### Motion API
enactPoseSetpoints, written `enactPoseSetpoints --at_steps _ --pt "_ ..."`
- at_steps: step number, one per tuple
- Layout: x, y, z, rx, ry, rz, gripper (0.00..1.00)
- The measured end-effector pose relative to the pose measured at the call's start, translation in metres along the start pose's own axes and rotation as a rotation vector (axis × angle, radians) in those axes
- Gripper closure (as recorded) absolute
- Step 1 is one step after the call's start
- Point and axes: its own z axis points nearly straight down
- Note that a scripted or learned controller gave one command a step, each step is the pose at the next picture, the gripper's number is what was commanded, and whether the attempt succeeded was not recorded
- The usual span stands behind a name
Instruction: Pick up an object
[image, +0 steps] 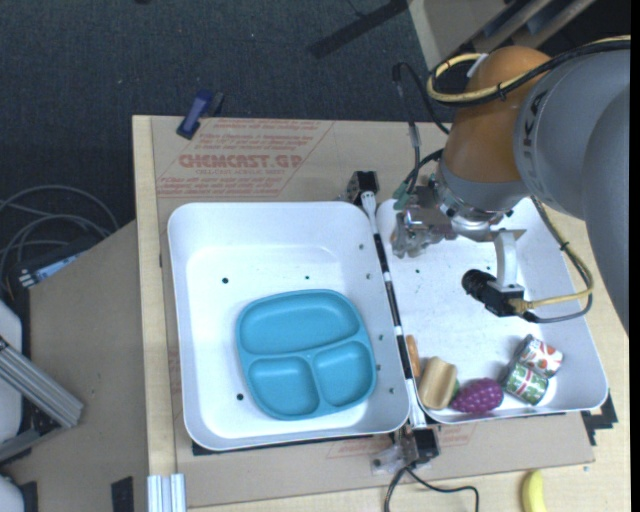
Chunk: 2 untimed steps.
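Where bins sit, board (245, 150) lettered "CHEMCAST GP"

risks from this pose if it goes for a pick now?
1. The gripper hangs over the far left of the right bin, hard by the wall shared with the left bin; a descent could clip it.
2. The tan block, purple grapes and small can crowd the near edge, so a grab may nudge neighbours.
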Motion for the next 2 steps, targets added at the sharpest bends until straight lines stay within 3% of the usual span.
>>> enactPoseSetpoints --at_steps 1,2 --pt "0.065 -0.004 0.0 0.0 0.0 0.0 1.0" --pt "0.064 0.063 0.0 0.0 -0.002 0.001 1.0"
